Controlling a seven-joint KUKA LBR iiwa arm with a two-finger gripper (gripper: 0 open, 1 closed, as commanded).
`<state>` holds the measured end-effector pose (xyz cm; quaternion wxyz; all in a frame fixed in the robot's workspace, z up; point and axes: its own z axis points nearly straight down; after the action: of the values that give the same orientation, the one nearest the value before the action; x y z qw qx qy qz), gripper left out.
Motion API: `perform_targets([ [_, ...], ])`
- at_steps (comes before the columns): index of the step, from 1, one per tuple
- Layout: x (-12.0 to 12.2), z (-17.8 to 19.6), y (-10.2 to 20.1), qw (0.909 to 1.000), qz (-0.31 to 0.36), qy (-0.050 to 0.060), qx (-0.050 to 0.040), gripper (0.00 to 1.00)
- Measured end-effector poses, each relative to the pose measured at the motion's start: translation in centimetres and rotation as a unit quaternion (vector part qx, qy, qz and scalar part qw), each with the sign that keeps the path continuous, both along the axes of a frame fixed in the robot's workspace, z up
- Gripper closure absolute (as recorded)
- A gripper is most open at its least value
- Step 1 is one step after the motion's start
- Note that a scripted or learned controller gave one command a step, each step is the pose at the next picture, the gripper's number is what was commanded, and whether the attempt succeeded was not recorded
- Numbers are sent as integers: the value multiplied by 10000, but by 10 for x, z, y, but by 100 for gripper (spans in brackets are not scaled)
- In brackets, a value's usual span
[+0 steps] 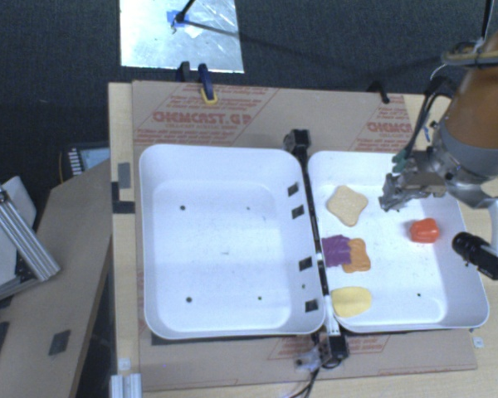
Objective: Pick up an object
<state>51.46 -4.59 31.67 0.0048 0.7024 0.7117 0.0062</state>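
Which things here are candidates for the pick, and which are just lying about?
Candidates, in the right bin:
- tan bread-shaped piece
- red block
- purple piece
- orange piece
- yellow oval piece

Lying about:
- blue clamp
- silver foil sheet

A robotics lab: cardboard-covered bench, aluminium framing, taped foil sheet, loose cables.

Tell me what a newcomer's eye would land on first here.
First, the bright bits in the right bin: a red-orange piece near its right side, a purple piece touching an orange one, a yellow piece at the near left corner and a tan piece. Then the pincer hanging above that bin, beside the tan piece.
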Motion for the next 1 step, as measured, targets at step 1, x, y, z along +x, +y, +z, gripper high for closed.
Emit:
perform_targets([
  [1,-9,27,78,10000,1,48,6,100],
])
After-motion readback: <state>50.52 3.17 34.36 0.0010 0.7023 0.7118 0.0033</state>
